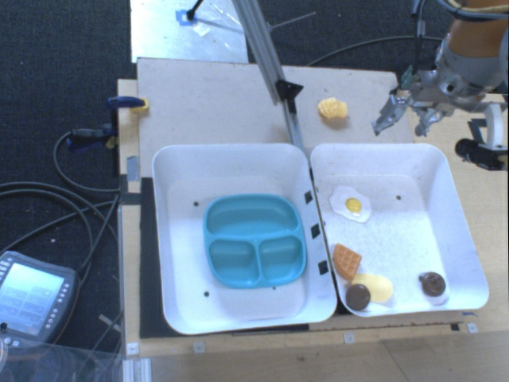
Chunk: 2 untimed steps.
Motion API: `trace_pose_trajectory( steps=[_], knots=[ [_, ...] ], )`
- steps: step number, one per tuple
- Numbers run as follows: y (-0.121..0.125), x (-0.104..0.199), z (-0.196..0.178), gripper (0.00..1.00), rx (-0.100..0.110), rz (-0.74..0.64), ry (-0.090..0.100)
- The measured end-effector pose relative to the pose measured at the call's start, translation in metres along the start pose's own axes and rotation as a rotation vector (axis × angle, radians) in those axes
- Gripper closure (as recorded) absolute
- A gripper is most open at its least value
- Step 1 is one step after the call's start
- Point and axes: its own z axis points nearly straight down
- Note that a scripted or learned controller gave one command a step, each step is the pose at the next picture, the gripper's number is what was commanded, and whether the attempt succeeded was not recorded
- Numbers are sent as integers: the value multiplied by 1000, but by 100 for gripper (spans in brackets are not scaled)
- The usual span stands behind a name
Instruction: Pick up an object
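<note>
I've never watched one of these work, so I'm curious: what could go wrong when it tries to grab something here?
The waffle, yellow piece and brown piece crowd together by the right bin's wall, so the gripper might nudge neighbours or hit the rim. The fried egg lies flat, so fingers could slide over it.

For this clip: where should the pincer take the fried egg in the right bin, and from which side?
Probably straight from above, across the fried egg at its narrower width. It lies flat on the right bin floor, apart from the other food, leaving room around its rim.
</note>
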Motion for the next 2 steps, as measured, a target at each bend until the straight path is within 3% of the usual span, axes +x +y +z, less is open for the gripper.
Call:
trace_pose_trajectory(
  steps=[1, 2],
  knots=[
    [0, 0, 0, 0, 0, -1, -1],
    [-2, 0, 41, 0, 4, 4, 0]
  ],
)
